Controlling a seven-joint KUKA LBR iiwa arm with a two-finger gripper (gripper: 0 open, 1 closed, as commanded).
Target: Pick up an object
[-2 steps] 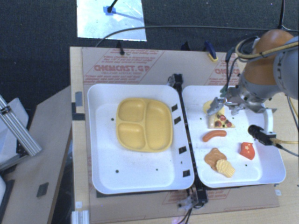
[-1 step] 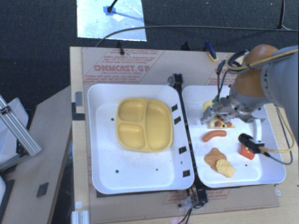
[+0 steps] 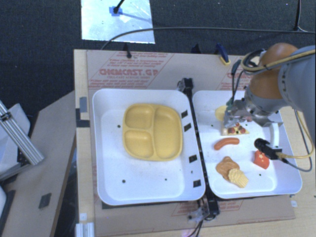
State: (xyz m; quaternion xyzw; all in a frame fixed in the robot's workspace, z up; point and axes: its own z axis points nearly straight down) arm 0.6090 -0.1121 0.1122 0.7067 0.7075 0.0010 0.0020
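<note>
Gripper (image 3: 235, 120) is hovering over the pizza slice (image 3: 236, 129) in the right bin (image 3: 291, 181); can't tell its opening or any hold. Approach step; next needs a straight descent.

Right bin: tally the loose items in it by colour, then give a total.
Red or orange-red: 2, the sausage and the red block.
Tan or yellow: 3, the round cookie, the ridged yellow piece, the yellow piece by the gripper.
Multicoloured: 1, the pizza slice.
Total: 6.
</note>
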